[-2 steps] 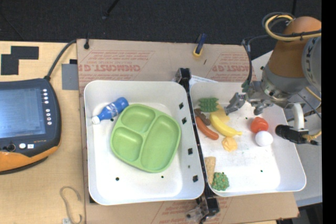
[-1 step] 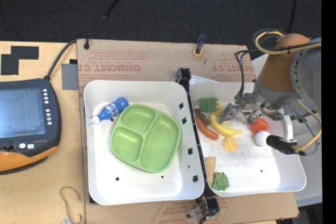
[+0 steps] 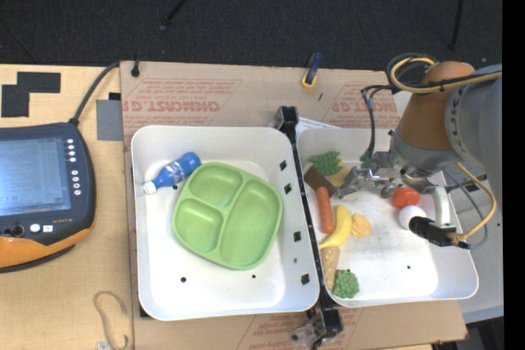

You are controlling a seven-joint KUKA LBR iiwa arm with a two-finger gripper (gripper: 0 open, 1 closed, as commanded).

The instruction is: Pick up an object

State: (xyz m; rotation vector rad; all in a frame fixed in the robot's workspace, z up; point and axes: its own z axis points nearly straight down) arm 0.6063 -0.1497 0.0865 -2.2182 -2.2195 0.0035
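Observation:
The right bin (image 3: 410,279) holds several toy foods: an orange carrot (image 3: 326,209), a yellow banana (image 3: 337,230), a leafy green piece (image 3: 328,162), a brown block (image 3: 315,177), a small yellow piece (image 3: 360,225), a tan cracker (image 3: 330,261), a green broccoli (image 3: 345,284) and a red and white piece (image 3: 406,198). My gripper (image 3: 362,179) is low in this bin near its back, just right of the brown block and above the banana. Nothing is visibly held.
The left bin (image 3: 156,266) holds a green divided plate (image 3: 227,214) and a blue bottle (image 3: 172,171). The bins' black divider (image 3: 299,209) runs between them. A control pendant (image 3: 37,184) lies at the far left. The arm's cable (image 3: 439,234) hangs over the right bin.

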